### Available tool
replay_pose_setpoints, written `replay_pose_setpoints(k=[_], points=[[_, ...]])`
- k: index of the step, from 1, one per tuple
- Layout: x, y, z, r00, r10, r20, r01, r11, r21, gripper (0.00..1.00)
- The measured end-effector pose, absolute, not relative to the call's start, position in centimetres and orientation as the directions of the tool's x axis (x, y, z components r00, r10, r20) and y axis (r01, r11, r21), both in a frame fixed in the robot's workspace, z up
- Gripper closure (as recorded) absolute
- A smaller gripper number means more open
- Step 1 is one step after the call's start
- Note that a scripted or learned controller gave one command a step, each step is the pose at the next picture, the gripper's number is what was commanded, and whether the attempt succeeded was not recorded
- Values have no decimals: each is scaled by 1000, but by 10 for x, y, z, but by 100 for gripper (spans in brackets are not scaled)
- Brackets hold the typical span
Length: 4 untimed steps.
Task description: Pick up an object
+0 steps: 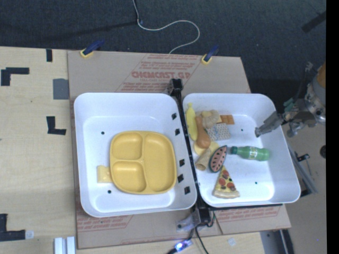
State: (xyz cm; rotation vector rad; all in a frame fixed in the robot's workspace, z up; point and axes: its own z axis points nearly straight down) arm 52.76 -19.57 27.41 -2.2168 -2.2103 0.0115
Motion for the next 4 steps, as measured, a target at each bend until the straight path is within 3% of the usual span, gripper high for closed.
replay_pose_setpoints(k=[1,4], points=[[530,-195,281,-1,1000,0,1000,1,-1,0],[525,-199,113,0,1000,1,1000,0,-7,0]])
